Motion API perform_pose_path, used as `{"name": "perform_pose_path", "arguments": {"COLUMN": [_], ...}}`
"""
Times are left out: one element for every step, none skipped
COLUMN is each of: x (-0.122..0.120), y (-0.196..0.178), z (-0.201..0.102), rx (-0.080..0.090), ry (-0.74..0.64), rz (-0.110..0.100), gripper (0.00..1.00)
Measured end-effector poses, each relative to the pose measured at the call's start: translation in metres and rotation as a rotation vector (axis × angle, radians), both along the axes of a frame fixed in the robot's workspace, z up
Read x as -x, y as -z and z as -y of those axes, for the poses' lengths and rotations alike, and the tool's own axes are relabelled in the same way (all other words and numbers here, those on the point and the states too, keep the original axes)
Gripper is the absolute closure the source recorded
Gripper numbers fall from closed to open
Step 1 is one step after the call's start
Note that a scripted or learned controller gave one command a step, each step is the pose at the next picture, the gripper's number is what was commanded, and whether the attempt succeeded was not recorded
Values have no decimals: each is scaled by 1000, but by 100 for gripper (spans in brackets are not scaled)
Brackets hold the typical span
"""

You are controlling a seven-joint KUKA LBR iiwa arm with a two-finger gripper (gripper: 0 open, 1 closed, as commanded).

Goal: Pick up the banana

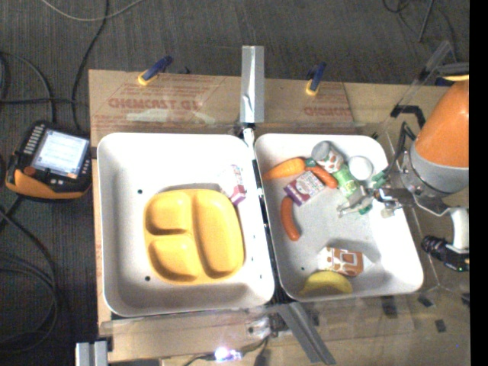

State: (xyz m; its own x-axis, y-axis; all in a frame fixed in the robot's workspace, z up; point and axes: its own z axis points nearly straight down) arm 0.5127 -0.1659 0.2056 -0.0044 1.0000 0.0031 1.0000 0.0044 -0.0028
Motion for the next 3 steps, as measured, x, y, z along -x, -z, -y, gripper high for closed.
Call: {"name": "perform_pose_path", "arguments": {"x": [27, 28, -50], "y": [79, 22, -3], "z": [-14, -105, -76], "rx": [0, 0, 0], "ry": [-256, -596, -684], "rz": [1, 4, 5], "gripper": [0, 0, 0]}}
